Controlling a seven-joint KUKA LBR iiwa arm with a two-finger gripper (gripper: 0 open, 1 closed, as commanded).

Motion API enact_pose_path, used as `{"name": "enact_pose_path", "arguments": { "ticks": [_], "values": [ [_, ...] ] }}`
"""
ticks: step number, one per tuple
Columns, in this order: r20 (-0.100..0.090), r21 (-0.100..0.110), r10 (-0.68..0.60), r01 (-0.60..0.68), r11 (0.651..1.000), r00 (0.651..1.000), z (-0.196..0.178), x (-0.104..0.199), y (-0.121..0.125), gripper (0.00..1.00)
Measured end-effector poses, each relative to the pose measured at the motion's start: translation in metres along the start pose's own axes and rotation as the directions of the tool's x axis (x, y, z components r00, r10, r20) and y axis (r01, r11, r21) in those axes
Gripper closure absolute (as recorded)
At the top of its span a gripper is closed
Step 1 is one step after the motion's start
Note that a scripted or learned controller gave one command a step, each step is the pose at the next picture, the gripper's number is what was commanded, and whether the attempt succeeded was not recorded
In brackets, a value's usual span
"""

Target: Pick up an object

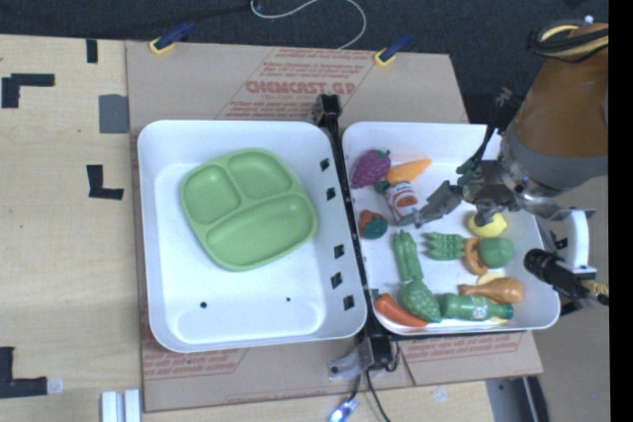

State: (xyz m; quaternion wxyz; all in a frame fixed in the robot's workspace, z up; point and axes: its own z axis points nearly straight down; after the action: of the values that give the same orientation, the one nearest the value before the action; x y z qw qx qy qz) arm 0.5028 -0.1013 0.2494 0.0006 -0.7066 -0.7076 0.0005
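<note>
Grey metal claw (465, 205) on the orange-banded arm (564, 119), hanging over the middle of the right bin (450, 135); its dark fingers point toward the bin's centre, but how far they are spread cannot be told, and nothing is seen clasped between them. Just beside the claw, on its right, lies a small yellow toy (488, 225), partly covered by the wrist. Left of the claw stands a small red-and-white can (402, 200), its label too small to read, with an orange carrot (409, 169) and a purple bunch of grapes (371, 167) above it. Below the claw lie a green ridged vegetable (445, 246), a green cucumber-like piece (406, 257), and a green round toy with an orange crescent (491, 253). A small dark green and red piece (373, 225) sits near the bin's left wall. Along the bin's near edge rest a red-orange pepper (393, 311), a knobbly green piece (418, 299), a green bottle (477, 308) with an unreadable label, and an orange-brown drumstick shape (495, 289). The left bin (163, 242) carries a light green divided plate (247, 208) with three compartments. Both bins stand on a brown cardboard sheet (287, 84) printed in red; the upside-down lettering appears to read "CHEMCAST", with smaller lines illegible. Blue-and-yellow clamps (172, 37) pin the sheet's far corners. The wooden counter (59, 242) bears black tape marks, and a white cable (297, 10) loops over the dark floor beyond.
</note>
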Motion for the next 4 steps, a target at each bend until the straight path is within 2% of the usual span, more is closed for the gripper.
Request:
{"name": "enact_pose_path", "arguments": {
  "ticks": [1, 2, 3, 4],
  "values": [
    [-0.001, -0.011, -0.007, 0.007, 1.000, 1.000, -0.108, 0.051, -0.019, 0.00],
    [0.000, 0.000, -0.003, 0.003, 1.000, 1.000, -0.111, 0.049, -0.019, 1.00],
    [-0.002, -0.015, -0.009, 0.009, 1.000, 1.000, -0.230, 0.127, -0.010, 1.00],
    [0.000, -0.008, -0.003, 0.003, 1.000, 1.000, -0.289, 0.150, -0.019, 1.00]
  ]
}}
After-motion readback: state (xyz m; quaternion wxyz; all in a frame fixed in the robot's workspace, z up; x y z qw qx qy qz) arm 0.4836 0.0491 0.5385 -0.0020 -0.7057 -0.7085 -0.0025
